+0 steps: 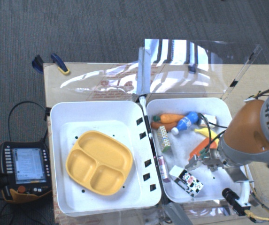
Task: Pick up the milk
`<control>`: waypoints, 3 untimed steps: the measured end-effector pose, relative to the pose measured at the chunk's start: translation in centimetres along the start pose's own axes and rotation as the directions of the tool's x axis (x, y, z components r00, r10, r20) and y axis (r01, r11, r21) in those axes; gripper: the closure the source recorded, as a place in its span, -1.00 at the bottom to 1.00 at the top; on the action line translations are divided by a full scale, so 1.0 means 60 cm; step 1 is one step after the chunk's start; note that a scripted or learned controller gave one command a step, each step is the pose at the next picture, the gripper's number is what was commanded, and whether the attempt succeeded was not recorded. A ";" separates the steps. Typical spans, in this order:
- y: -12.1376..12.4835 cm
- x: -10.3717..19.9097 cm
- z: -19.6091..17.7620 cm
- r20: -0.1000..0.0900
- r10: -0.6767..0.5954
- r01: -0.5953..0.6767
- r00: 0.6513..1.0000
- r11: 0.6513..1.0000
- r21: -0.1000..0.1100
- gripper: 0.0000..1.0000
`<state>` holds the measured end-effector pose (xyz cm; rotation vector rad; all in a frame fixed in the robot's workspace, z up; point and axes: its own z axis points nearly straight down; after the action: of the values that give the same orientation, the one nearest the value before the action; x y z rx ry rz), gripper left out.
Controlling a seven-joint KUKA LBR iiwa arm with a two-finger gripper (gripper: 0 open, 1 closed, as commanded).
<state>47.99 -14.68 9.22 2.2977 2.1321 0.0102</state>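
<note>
The milk (188, 181), a small carton w/ black-and-white cow patches, is seen lying on its side in the right bin (228, 108), near that bin's front-left corner. Its long axis runs diagonally, from upper left to lower right in the camera view. The end effector (204, 161) is placed just above and to the right of the carton, i.e. the milk lies down-left of it, very near, approx. at the fingertips. Whether the end effector is apart or together cannot be told; nothing is seen clamped in it. An orange carrot (201, 147) lies just beside the wrist, so a short shift down-left is judged to be needed, w/ the closing direction set across the carton's diagonal.
</note>
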 end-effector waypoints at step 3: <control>-0.010 0.058 0.009 -0.002 0.010 -0.010 1.000 1.000 0.012 -1.00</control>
<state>47.64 -11.14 8.65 2.3155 2.1273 -0.0001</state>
